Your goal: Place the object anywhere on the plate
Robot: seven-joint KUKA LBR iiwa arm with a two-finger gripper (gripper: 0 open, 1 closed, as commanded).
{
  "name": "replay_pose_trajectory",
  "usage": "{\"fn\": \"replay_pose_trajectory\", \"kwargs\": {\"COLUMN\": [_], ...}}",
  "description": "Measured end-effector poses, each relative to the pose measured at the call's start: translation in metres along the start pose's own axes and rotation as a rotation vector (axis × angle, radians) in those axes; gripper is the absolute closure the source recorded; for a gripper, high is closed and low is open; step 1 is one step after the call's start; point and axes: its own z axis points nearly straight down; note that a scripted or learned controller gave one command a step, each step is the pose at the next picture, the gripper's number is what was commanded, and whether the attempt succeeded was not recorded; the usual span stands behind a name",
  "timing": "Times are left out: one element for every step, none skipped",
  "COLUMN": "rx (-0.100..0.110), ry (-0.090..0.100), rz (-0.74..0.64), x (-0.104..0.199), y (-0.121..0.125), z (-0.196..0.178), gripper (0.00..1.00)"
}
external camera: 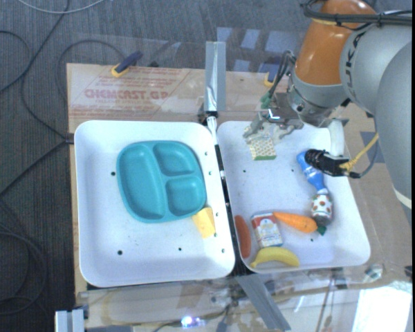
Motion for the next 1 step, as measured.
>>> {"fn": "replay_pose_trajectory", "kwargs": {"rx": [0.000], "ry": [0.002], "rz": [-0.085], "x": [0.0544], "y": [0.0374], "z": [0.0405], "gripper": [1.00]}}
